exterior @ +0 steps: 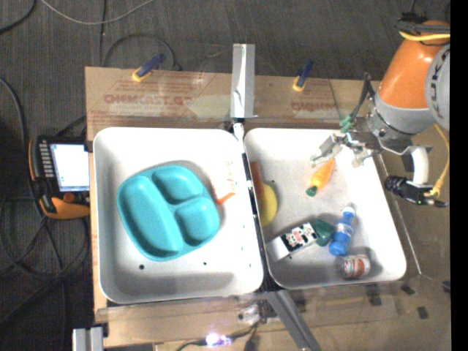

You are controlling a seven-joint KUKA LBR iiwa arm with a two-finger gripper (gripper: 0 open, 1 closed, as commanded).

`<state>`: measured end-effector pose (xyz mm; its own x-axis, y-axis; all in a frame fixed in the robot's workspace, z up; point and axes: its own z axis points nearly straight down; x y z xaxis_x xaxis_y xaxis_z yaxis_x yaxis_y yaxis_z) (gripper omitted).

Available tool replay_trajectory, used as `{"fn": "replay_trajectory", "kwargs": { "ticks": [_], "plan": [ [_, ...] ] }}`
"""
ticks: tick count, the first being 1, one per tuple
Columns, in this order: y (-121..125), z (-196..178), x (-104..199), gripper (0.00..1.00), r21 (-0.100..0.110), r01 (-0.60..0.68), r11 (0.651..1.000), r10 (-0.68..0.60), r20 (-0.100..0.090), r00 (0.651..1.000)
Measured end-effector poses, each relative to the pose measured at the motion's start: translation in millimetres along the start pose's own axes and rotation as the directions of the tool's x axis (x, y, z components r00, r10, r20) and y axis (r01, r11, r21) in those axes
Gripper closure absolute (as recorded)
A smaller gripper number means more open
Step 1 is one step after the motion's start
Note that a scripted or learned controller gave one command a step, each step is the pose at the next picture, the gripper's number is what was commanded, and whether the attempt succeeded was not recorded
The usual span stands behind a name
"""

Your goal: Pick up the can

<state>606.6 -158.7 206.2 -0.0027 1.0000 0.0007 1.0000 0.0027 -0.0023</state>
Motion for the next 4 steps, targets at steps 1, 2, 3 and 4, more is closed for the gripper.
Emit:
{"fn": "replay_trajectory", "kwargs": {
  "ticks": [1,2,3,4],
  "plan": [
    [-42,107,42,0.0,0.0,0.158,0.987,-0.158,0.0,0.987],
    [-110,116,25,0.0,-0.018,0.065,0.998,-0.065,0.006,0.998],
    [-65,113,34,0.0,0.001,-0.282,0.96,0.282,0.001,0.96],
    [-113,115,-14,0.0,-0.019,-0.468,0.883,0.468,-0.01,0.884]
  ]
}}
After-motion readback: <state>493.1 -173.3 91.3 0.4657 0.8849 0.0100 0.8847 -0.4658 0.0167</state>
